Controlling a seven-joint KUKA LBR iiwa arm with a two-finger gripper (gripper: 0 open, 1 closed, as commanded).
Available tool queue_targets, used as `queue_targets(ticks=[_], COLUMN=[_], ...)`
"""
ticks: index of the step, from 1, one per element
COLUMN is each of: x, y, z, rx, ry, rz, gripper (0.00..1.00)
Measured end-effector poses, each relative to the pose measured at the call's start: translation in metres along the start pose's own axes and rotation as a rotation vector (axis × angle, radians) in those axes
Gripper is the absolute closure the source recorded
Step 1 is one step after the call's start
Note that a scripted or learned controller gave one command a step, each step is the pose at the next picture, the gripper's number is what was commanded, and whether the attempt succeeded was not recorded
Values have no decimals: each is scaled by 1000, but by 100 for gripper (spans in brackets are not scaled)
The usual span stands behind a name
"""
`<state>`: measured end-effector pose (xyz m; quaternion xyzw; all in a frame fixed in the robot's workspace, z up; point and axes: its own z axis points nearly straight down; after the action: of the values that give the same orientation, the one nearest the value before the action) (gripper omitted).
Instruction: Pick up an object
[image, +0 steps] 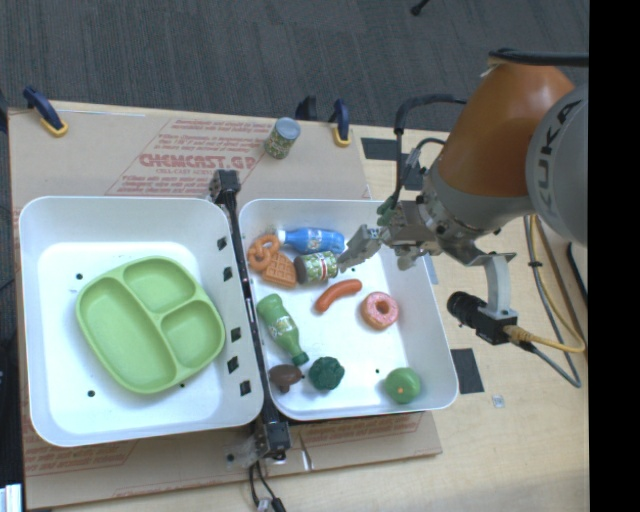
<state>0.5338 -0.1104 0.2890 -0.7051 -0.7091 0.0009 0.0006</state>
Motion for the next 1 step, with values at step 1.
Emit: queue_targets(ticks=[1], x=[0], y=[0], z=[0], rx=[0], ry=[0], rz=[0], gripper=[0])
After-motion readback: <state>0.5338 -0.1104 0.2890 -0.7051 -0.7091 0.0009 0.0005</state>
